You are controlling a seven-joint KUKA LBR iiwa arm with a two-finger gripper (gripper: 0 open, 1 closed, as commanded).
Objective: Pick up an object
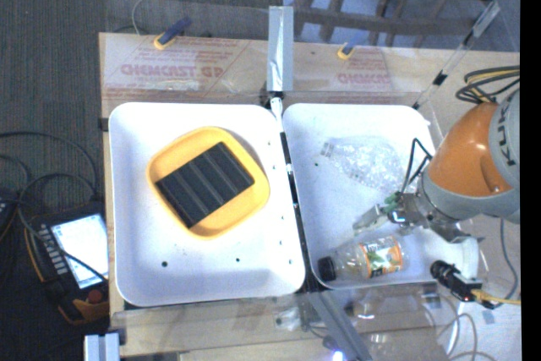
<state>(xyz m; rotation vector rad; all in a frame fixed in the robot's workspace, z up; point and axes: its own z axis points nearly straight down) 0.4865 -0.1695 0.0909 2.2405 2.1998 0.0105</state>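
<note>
Counter [118, 55]: wooden top w/ clear sheeting, carried two shallow white bins side by side.

Left bin [135, 266]: held one yellow tray-like item [258, 194] w/ dark ribbed panel on top, lying flat, tilted, roughly ctr of bin, a bit toward 12 o'clock.

Right bin [314, 207]: held two items.
- Crumpled clear plastic bottle [359, 158], lying on its side toward 12 o'clock of bin, apart from the arm.
- Bottle w/ orange label [372, 259], dark cap, lying on its side at 6 o'clock of bin, near the front wall, cap end pointing to 9 o'clock.

Arm [473, 165]: grey w/ orange band, entered from 3 o'clock, over the right bin's 3–4 o'clock area.

Gripper [390, 211]: low over right bin, just at 12 o'clock of the orange-label bottle, at 6 o'clock of the clear bottle. Spread or pressed together: cannot tell; tip detail too small and cluttered. Nothing was seen held.
</note>
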